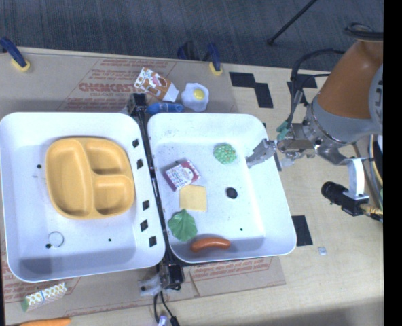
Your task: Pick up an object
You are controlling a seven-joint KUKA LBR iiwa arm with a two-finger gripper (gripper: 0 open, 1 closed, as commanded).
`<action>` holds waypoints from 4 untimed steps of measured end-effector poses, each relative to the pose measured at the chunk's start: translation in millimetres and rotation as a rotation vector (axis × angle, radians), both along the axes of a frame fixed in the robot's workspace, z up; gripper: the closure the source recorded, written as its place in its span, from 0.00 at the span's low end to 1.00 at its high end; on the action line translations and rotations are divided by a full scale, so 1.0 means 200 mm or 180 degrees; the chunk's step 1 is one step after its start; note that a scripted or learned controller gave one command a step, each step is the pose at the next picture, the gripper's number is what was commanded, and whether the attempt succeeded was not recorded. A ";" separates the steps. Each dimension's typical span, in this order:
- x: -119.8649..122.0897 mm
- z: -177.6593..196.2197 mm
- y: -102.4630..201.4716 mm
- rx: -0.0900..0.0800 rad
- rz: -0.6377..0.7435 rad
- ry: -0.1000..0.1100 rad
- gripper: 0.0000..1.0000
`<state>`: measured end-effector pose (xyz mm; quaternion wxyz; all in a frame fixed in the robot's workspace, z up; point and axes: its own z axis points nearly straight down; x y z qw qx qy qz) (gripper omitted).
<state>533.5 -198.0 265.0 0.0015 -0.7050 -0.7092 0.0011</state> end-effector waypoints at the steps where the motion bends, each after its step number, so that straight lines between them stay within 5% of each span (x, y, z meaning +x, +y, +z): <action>1: 0.16 -0.63 0.09 0.0004 -0.0329 0.0012 0.00; 2: 0.42 -0.87 0.44 0.0001 -0.0596 -0.0001 0.00; 3: 0.18 -0.87 0.50 -0.0001 -0.0537 0.0007 0.00; 4: 0.19 -0.81 0.50 0.0000 -0.0523 -0.0001 1.00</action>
